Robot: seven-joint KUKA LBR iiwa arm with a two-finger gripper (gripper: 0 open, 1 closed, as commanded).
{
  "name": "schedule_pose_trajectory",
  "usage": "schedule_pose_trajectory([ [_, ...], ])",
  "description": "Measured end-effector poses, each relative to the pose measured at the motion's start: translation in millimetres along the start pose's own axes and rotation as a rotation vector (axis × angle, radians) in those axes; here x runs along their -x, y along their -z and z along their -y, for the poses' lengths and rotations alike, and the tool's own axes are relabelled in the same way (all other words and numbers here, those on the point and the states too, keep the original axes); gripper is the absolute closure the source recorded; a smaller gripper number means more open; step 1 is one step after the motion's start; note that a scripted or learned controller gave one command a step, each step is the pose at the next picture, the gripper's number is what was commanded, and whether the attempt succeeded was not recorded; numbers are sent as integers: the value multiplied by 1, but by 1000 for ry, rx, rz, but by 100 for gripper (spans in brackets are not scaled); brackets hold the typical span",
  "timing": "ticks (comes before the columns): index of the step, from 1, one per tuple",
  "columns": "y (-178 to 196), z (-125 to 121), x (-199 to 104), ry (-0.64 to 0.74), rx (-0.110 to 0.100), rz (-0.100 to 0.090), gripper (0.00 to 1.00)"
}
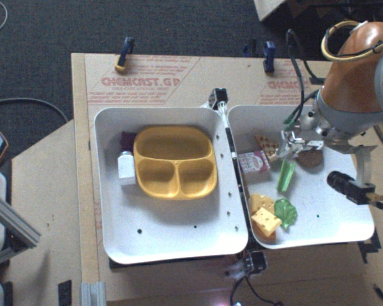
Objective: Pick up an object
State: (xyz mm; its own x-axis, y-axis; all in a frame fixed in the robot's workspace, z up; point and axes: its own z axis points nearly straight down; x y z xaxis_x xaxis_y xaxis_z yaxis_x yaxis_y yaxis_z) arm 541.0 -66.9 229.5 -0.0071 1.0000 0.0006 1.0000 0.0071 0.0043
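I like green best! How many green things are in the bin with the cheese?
2. A long green piece hangs just below the pincer, and a leafy green toy lies beside the cheese. The arm could hide more.

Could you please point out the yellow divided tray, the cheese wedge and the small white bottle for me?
yellow divided tray point(172, 146), camera view, floor of its large upper compartment.
cheese wedge point(265, 220), camera view, its holed top face.
small white bottle point(126, 169), camera view, its body.
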Motion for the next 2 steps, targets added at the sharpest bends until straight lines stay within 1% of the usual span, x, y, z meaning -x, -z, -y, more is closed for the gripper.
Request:
schedule_pose_trajectory([
  [1,-11,-35,-40,-3,0,1,100],
  [2,-10,-76,-86,-1,1,0,100],
])
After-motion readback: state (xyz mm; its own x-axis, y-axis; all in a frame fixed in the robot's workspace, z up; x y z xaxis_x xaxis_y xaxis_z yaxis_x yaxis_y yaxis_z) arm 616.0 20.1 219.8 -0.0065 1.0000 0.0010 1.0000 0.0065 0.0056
